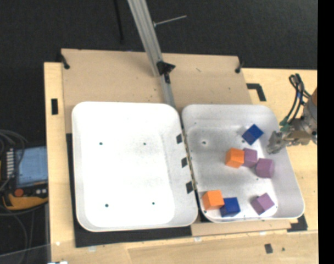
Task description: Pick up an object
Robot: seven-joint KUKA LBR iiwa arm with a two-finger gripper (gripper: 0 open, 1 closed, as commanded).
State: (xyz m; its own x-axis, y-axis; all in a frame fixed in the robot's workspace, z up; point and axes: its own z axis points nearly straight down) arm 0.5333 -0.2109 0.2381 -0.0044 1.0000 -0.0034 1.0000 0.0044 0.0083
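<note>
Right bin point(211, 120) — shallow, white, speckled. Contents: seven small blocks.
- Blue cube point(252, 133), upper part of the bin, nearest the gripper.
- Orange cube point(234, 158), mid-bin, touching a small purple cube point(250, 157) on its right.
- Larger purple cube point(265, 168), just beside and below that pair.
- Orange cube point(213, 199) and blue cube point(230, 207), touching, by the near wall.
- Purple cube point(262, 203), near-right corner, apart from the others.

Left bin point(128, 111) — shallow, white, a few dark specks on its floor.

Gripper point(277, 142) — at the right bin's right wall, close to the blue cube in the upper part and apart from it. Nothing is seen between the fingers; whether they stand open or closed cannot be told, the tip being small and blurred.

Step in hand, by judgement: approach. No block is lifted; all seven lie on the bin floor. The next move calls for choosing a block with free sides — the upper blue cube or the corner purple one look easier than the touching pairs — then centring over it and descending with the fingers either side.

Writing: none legible. A handheld pendant point(29, 172) with a blue screen lies left of the bench; its markings are too small to read.
</note>
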